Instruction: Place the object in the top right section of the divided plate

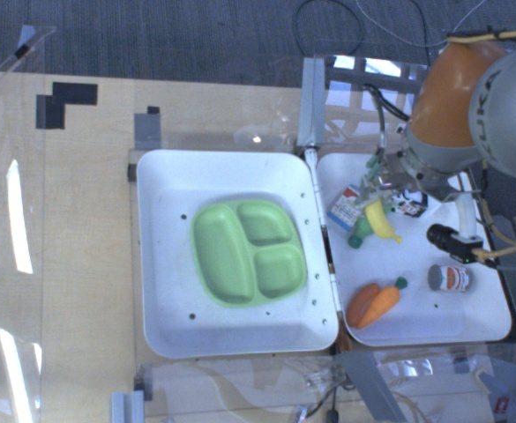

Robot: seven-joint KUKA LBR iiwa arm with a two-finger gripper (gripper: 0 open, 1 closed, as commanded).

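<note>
A green divided plate (pixel 231 258) lies in the left white bin (pixel 165 236), all its sections bare. The right bin (pixel 487 320) holds a yellow banana (pixel 380 220), a blue and white carton (pixel 346 207), a small green bottle (pixel 359 233), an orange carrot (pixel 374 303), a small can (pixel 448 278) and a black and white item (pixel 409 204). My gripper (pixel 380 181) hangs low at the back of the right bin, just above the banana and carton. Nothing shows between its fingers.
A metal divider (pixel 321 227) separates the two bins. A metal frame and cables (pixel 355 77) stand behind the bins. The arm's grey body with its orange band (pixel 447 95) covers the right bin's far right corner.
</note>
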